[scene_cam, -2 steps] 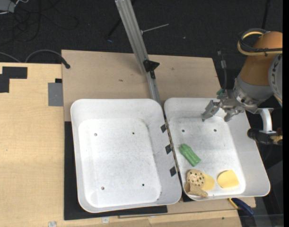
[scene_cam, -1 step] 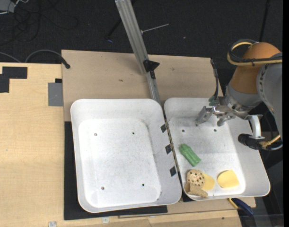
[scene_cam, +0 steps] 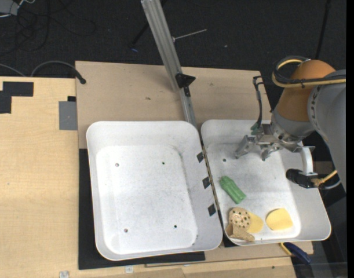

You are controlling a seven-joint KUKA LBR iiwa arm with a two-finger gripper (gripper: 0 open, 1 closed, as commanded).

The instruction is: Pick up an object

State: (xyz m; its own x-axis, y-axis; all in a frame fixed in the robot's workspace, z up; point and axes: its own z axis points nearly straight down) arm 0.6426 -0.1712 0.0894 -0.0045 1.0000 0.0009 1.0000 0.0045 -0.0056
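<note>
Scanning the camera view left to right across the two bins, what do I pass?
Left bin → green object → speckled cookie-like piece → gripper → yellow block → right bin's right rim.

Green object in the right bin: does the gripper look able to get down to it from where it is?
Probably yes. The green object lies alone on the right bin floor, apart from the yellow pieces, and nothing stands between it and the gripper.
</note>
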